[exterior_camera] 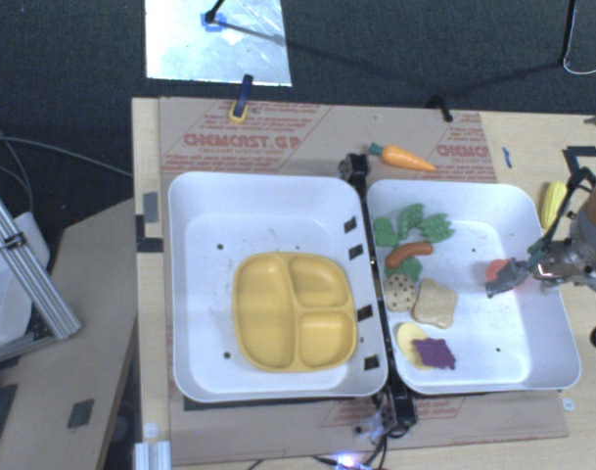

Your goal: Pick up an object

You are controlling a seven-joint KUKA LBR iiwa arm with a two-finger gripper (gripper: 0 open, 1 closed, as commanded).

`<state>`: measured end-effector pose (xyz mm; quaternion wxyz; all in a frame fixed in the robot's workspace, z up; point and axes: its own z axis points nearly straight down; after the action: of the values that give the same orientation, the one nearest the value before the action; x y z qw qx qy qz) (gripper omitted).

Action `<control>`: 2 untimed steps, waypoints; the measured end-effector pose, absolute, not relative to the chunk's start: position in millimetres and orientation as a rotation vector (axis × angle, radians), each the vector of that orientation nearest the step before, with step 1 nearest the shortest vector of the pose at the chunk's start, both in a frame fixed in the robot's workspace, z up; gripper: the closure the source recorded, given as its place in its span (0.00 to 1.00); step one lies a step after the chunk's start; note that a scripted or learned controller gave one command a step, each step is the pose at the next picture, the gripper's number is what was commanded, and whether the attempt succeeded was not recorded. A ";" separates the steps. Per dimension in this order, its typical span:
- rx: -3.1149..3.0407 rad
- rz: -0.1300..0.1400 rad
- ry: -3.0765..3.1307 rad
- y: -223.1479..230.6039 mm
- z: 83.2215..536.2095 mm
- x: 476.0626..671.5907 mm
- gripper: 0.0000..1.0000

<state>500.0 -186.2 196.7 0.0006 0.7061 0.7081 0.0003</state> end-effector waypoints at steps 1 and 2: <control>2.212 0.003 2.234 -110.0 80.2 534.6 0.00; 2.217 0.004 2.222 -115.5 95.7 535.2 1.00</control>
<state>535.2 -115.5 95.7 0.0016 0.7063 0.7079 0.0013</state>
